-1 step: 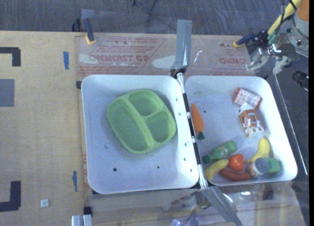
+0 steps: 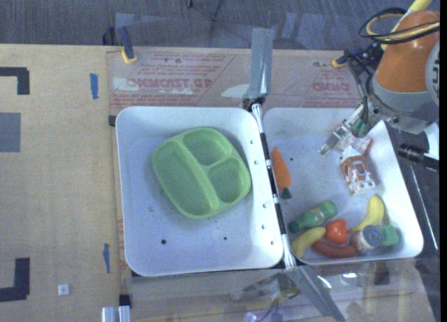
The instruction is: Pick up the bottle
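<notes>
Right now the gripper [image 2: 334,140] hovers over the right bin [image 2: 307,132], towards its far edge, fingers spread a little with nothing between them. Down near the bin's front edge lies the bottle [image 2: 313,216], green with a darker cap, on its side, touching a banana [image 2: 307,239] and beside a tomato [image 2: 336,230].

2 bins [image 2: 133,195], 1 plate [image 2: 201,172], 1 carrot [image 2: 281,169], 2 bananas [image 2: 375,212], 1 bottle [image 2: 313,216]
</notes>
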Motion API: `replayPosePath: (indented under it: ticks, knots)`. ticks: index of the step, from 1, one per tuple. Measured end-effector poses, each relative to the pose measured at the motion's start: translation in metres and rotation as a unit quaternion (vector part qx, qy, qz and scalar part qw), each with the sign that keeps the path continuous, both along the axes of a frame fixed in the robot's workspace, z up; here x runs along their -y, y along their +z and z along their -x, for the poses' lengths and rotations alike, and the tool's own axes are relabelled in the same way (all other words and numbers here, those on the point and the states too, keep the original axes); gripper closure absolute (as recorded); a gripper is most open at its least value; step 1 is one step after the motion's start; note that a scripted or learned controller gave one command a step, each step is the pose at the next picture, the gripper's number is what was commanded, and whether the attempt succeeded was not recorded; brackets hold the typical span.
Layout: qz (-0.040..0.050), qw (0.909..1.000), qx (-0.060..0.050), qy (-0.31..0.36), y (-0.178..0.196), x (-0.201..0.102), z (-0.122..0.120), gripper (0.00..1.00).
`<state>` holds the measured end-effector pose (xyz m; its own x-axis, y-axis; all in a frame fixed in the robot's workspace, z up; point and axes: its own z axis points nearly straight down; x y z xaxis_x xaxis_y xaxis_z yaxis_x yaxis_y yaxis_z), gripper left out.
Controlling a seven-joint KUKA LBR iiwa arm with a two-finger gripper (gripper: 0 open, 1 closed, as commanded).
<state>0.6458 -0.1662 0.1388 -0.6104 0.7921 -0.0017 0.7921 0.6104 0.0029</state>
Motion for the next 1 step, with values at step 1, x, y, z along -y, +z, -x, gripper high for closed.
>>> replayPosePath:
  ticks: [1]
  knots:
    - [-0.0002, 0.9814, -0.001, -0.192, 0.0005, 0.0145, 0.0187, 0.0]
